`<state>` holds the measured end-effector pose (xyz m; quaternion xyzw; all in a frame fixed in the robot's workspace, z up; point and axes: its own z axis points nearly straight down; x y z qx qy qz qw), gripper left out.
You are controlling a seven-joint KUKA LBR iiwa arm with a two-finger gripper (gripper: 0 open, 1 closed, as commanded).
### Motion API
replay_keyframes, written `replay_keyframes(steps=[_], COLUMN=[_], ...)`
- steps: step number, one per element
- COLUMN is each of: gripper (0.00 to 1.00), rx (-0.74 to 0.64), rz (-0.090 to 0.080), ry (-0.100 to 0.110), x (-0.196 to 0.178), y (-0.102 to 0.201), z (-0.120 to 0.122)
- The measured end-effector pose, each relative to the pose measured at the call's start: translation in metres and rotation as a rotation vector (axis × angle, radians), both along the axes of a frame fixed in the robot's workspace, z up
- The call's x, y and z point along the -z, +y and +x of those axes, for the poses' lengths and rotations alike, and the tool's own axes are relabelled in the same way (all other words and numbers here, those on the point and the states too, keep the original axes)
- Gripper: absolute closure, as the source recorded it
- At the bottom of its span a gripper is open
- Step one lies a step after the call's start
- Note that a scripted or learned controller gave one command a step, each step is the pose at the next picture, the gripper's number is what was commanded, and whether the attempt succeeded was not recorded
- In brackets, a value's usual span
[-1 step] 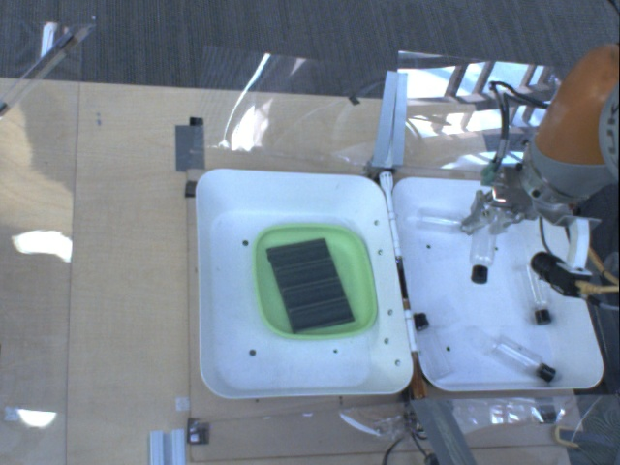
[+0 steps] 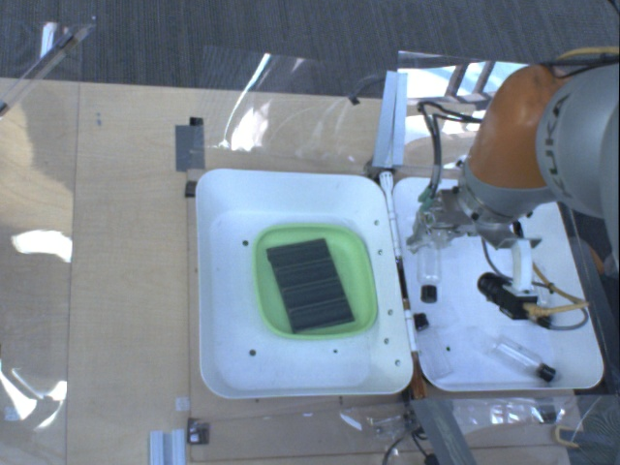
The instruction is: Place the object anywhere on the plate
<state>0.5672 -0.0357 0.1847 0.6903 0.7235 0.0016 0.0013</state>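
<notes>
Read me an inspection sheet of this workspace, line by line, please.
Surface: two shallow white bins, left bin and right bin, on a pale wooden bench.
Job's things: green square plate in the left bin; dark grey ribbed rectangular block lying on it.
Clutter: in the right bin, a clear tube with black cap just below the end effector; a second clear capped tube toward the view's lower right.
End effector: over the right bin's left part.
Cables: dark cable looping by the wrist.
Surroundings: grey carpet beyond the bench.
</notes>
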Motion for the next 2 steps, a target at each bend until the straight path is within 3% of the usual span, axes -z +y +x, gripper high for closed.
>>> replay_keyframes(steps=[1, 2], gripper=[1.0, 0.0], rx=[-0.266, -0.265], rz=[-0.001, -0.001], ry=[-0.004, -0.004], x=[-0.0011, -0.0011], y=[0.0596, 0.0593], z=[0.0172, 0.0172])
